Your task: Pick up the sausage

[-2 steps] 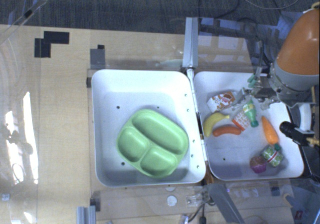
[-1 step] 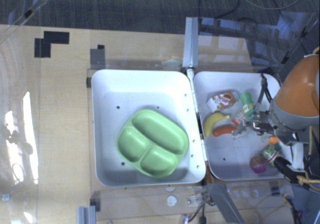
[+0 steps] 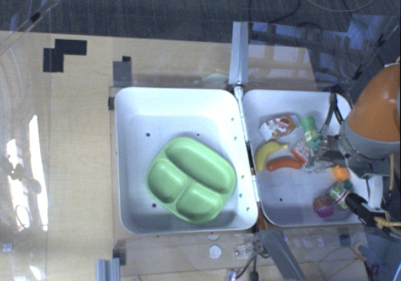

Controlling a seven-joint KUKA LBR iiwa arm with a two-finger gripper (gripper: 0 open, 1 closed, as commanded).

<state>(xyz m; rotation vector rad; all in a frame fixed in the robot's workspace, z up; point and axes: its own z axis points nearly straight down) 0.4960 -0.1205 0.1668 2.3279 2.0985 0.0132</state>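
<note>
1. Far to the left of the pincer I see the left bin (image 3: 125, 148) on the counter (image 3: 62, 179), and in it a green divided plate (image 3: 191, 178). It has no part in this job.

2. Nearer, across the wall between the bins, the right bin (image 3: 276, 208) holds the clutter. The banana (image 3: 268, 151) curves just left of the target, with its lower end touching or almost touching it; I cannot tell which.

3. The sausage (image 3: 285, 163) lies flat on the bin floor just left of the pincer, orange-red, its right end pointing toward the tool. Beyond it sits a white and orange packet (image 3: 279, 126).

4. The pincer (image 3: 322, 154) is low over the right bin, just beside the sausage's right end. Whether it is open or closed I cannot tell, as the metal parts blur together. I see nothing gripped.

5. Beyond the pincer stands a green bottle (image 3: 309, 128); a small orange piece (image 3: 340, 173) is just to its right, and a purple and green item (image 3: 328, 203) lies nearer the camera.

6. My worries from here: the tool seems to sit off the sausage's end, not over its middle, so closing could catch only the tip and let it slip out. A push leftward might roll it against the banana, or grab both.
</note>
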